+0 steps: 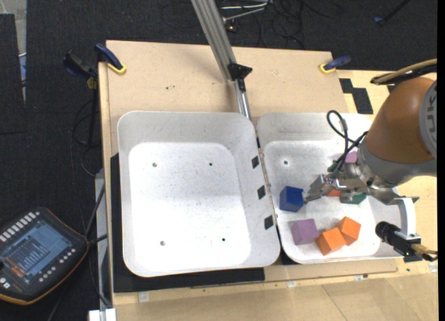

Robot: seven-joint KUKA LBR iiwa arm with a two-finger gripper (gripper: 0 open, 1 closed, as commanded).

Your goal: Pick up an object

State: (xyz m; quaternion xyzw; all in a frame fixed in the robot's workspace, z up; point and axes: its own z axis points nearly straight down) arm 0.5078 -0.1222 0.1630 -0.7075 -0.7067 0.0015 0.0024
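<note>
One blue cube (291,198) sits just left of the end effector (318,189); its finger state I cannot tell.

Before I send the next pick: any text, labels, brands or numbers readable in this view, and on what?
None can be read.
Teach pendant beside the bench: its lit screen shows rows of text, too small and blurred to read.
Black marks on the bench near its far right corner: plain shapes, no letters.
Blue cube, purple block, orange blocks: no visible markings.
</note>
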